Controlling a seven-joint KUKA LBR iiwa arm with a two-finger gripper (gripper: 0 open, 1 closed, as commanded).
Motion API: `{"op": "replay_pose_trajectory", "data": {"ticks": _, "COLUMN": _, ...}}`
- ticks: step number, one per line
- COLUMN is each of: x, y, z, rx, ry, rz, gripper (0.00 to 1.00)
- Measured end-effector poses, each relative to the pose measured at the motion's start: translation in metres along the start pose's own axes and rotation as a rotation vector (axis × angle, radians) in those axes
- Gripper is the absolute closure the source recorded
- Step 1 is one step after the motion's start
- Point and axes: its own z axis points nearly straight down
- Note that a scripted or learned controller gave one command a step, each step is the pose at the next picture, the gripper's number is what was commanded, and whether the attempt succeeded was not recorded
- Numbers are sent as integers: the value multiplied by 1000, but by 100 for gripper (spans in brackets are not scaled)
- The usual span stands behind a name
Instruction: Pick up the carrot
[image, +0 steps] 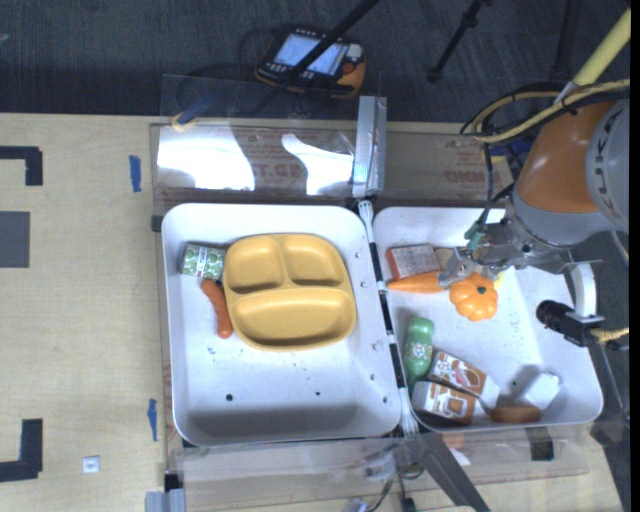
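Observation:
The carrot is orange and lies flat in the right bin near its left wall, with its tip pointing left. My gripper hangs just right of the carrot's thick end and above a small orange pumpkin. The wrist hides where the gripper meets the carrot, so I cannot tell whether they touch. The grey arm with its orange band reaches in from the upper right.
In the right bin a brown packet lies behind the carrot, with a green bottle, two cartons and a sausage nearer the front. The left bin holds a yellow divided tray, a green can and a red-orange sausage.

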Motion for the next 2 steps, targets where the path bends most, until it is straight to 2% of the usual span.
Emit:
{"op": "replay_pose_trajectory", "data": {"ticks": 1, "x": 105, "y": -8, "z": 0, "rx": 8, "ry": 3, "rz": 212, "gripper": 100}}
{"op": "replay_pose_trajectory", "data": {"ticks": 2, "x": 105, "y": -8, "z": -9, "rx": 8, "ry": 2, "rz": 209, "gripper": 100}}
